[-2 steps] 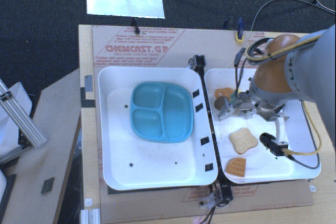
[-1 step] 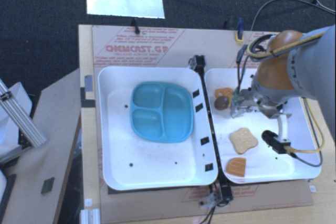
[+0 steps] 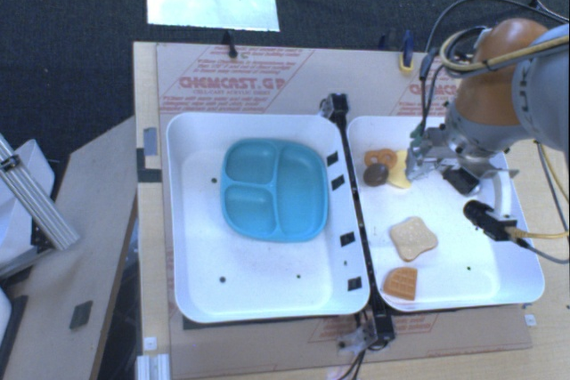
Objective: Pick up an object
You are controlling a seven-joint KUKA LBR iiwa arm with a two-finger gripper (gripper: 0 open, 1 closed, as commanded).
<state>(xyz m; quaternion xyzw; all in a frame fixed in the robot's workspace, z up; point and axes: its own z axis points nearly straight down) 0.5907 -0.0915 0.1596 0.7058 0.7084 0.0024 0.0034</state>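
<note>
The right bin (image 3: 499, 280) holds several toy foods. A brown pretzel-like piece (image 3: 380, 157), a dark round piece (image 3: 376, 176) and a yellow piece (image 3: 399, 173) lie together near its far left corner. A toast slice (image 3: 413, 238) lies mid-bin and an orange waffle (image 3: 401, 283) sits near the front edge. My gripper (image 3: 424, 157) hangs low over the bin's far part, just right of the yellow piece, at or very near its edge. The arm's grey body hides the gripper's tip.
The left bin (image 3: 191, 280) holds a blue divided plate (image 3: 272, 189). A black clip strip (image 3: 347, 182) runs along the wall between the bins. Cables and a black fitting (image 3: 485, 218) hang from the arm over the right bin's right side.
</note>
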